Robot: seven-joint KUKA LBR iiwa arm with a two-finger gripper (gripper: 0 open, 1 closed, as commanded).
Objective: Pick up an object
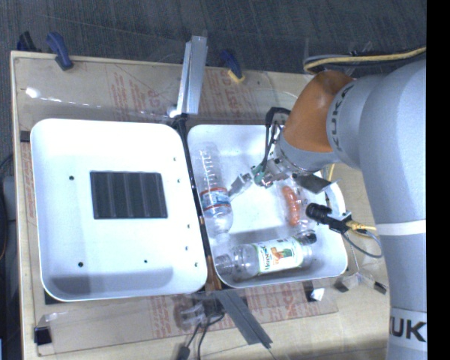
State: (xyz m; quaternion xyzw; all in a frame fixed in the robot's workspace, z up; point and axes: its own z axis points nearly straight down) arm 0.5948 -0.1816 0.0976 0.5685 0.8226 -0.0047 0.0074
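My gripper [253, 177] hangs low over the middle of the right bin [249, 142], below the arm's orange band [313, 120]. Just to its left, a clear water bottle with a blue label [215, 195] lies lengthwise along the bin's left wall. A second clear bottle with a green and orange label [273, 257] lies across the bin's near side. Right of the gripper, a small orange object [291, 205] rests partly under the wrist. Nothing visibly sits in the gripper.
The left bin [60, 201] holds a dark ribbed rectangle [128, 194]. A metal divider bar [190, 73] stands between the bins at the far side. Blue clamps [58, 49] grip the bench's far edge. Black cabling [326, 216] runs by the wrist.
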